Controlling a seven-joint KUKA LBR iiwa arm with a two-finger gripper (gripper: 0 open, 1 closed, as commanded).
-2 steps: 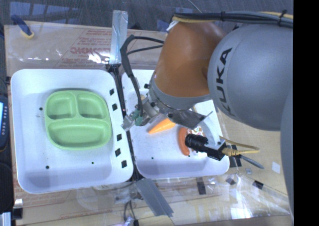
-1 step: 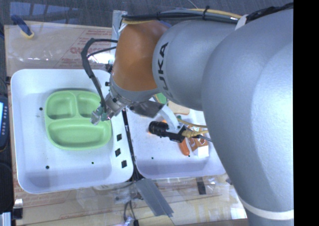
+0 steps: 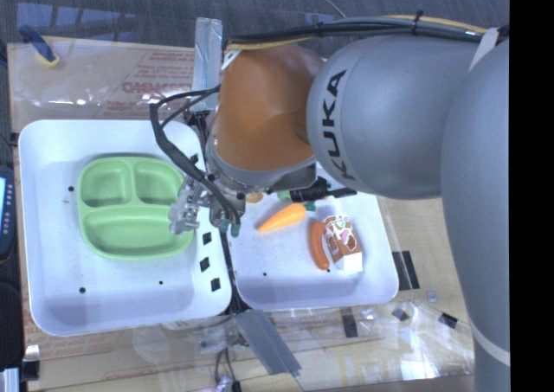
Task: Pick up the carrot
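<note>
The orange carrot (image 3: 282,218) lies in the right bin (image 3: 294,291), near its back left part, pointing down to the left. My gripper (image 3: 206,217) hangs over the divider between the two bins, a short way left of the carrot and apart from it. Its two fingers stand open with nothing between them; one finger (image 3: 183,215) is over the edge of the green tray, the other is just left of the carrot's tip. The arm's orange band and grey body cover the back of the right bin.
A green divided tray (image 3: 130,208) sits in the left bin (image 3: 52,278). A hot dog with a small packaged item (image 3: 335,243) lies right of the carrot. Black cables loop from the wrist over the left bin's back edge.
</note>
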